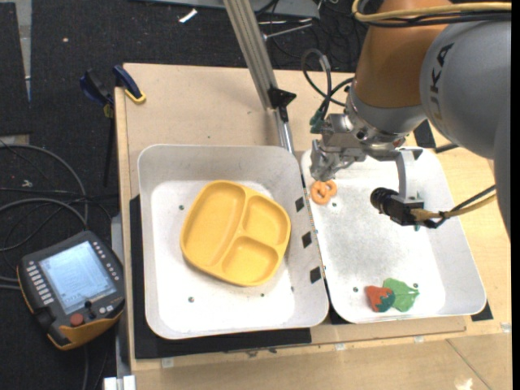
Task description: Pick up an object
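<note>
Nearest the camera, at the front of the right bin (455, 287), a small red toy (376, 297) lies touching a green one (401, 294), well apart from the arm. In the left bin (154, 218) a yellow divided plate (236, 232) rests near the middle, untouched. Farther back, at the left rear corner of the right bin, a small orange ring (323, 191) sits on the floor just beside the dividing wall, and the end effector (325, 169) hangs right above it, its tip touching or nearly touching the ring. The fingers are too small and too crowded by the wrist to read, so I cannot tell whether they stand wide or narrow, and nothing shows the ring between them. The step in hand looks like the reach onto the ring, with the grasp itself not yet proven. The next move likely calls for closing squarely across the ring without pushing it against the wall, then a straight lift.
</note>
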`<state>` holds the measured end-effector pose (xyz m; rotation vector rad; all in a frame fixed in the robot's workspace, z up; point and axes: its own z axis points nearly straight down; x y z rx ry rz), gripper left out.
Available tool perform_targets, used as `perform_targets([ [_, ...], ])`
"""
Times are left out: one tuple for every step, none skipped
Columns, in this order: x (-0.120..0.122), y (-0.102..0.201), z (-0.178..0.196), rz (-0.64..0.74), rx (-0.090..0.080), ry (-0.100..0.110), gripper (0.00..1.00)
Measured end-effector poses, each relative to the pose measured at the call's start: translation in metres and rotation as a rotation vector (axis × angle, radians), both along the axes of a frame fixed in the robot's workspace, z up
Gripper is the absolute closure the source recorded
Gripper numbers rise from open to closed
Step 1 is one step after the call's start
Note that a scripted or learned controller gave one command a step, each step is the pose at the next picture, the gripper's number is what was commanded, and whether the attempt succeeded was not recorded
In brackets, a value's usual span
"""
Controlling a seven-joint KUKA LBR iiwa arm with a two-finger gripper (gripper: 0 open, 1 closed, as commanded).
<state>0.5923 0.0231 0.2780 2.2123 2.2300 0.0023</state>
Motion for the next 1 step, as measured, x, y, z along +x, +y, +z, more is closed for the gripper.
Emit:
perform_targets([
  [0.0078, 0.0481, -0.0051, 0.000, 0.000, 0.000, 1.00],
])
